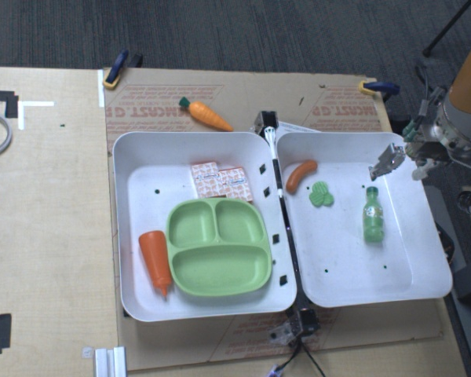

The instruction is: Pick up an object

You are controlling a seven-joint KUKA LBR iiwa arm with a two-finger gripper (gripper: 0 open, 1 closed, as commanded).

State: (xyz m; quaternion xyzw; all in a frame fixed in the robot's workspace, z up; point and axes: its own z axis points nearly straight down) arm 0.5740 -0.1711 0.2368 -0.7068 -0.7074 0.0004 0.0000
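Observation:
The right bin holds a green bottle lying near its middle right, a small green leafy piece and a brown sausage toward its upper left. My gripper hangs over the bin's upper right part, above and slightly right of the bottle, apart from it. Nothing shows held in it. The left bin holds a green divided plate, an orange carrot-like piece on the plate's left, and a red-and-white packet behind the plate.
A toy carrot lies on the cardboard behind the left bin. Clamps sit at the cardboard's back corners. A black clip joins the bins at the back. The arm's wrist stands beyond the right bin's edge.

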